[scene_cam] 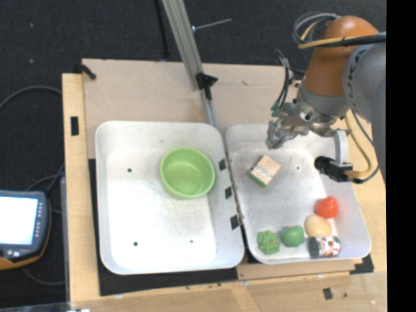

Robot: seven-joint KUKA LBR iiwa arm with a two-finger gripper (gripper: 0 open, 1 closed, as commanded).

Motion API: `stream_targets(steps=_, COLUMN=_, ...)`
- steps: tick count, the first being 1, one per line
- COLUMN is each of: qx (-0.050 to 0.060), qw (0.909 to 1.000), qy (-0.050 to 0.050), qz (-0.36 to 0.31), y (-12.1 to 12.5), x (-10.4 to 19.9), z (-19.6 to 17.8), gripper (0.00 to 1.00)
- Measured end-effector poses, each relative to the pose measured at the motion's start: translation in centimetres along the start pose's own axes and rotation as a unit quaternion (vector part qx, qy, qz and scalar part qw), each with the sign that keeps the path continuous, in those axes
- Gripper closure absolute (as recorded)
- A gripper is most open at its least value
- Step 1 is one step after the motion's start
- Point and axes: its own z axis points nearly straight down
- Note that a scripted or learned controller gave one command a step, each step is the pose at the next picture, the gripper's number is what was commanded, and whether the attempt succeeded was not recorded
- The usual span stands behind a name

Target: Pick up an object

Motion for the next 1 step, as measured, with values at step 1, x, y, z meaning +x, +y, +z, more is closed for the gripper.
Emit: stream_targets(steps=1, qx=0.000, qw=1.0000, qy=0.001, qz=-0.001, y=-0.91, x=5.43, z=-1.52, gripper=1.00)
